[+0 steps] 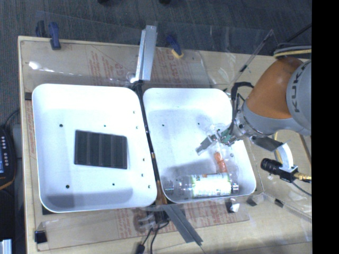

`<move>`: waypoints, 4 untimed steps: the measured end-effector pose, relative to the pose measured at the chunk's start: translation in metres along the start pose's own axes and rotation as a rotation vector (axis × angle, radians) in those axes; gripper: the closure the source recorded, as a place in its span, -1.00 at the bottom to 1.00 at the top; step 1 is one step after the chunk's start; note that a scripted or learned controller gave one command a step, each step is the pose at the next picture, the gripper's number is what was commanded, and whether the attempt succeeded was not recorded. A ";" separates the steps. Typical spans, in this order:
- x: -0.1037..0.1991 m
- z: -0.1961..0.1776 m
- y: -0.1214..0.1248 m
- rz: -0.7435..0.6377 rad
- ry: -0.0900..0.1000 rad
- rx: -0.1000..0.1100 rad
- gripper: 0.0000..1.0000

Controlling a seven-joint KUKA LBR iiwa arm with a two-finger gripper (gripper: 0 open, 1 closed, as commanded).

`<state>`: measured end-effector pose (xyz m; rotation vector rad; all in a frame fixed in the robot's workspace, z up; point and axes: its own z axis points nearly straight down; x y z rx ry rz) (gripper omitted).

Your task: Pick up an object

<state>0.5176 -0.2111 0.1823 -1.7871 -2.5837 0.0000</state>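
While the arm [280, 97] reaches in, its gripper [212, 141] hangs low in the right bin [175, 102]; fingers' state: cannot tell. Clear bottle [204, 186] lies along that bin's near wall, label unreadable. Left bin [53, 105] holds a dark ribbed panel [100, 149]. Bench [85, 57] bears faint red print; grey carpet [63, 4] beyond.

"KU" lettering on grey arm [299, 97].
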 end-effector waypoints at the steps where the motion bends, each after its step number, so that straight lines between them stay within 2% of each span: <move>1: -0.002 0.043 0.009 0.006 0.002 0.003 -1.00; 2: 0.006 0.001 -0.012 0.017 0.000 0.000 -1.00; 3: -0.002 0.056 0.012 -0.022 0.004 0.003 -1.00; 4: 0.000 0.061 0.008 -0.050 0.004 0.002 -1.00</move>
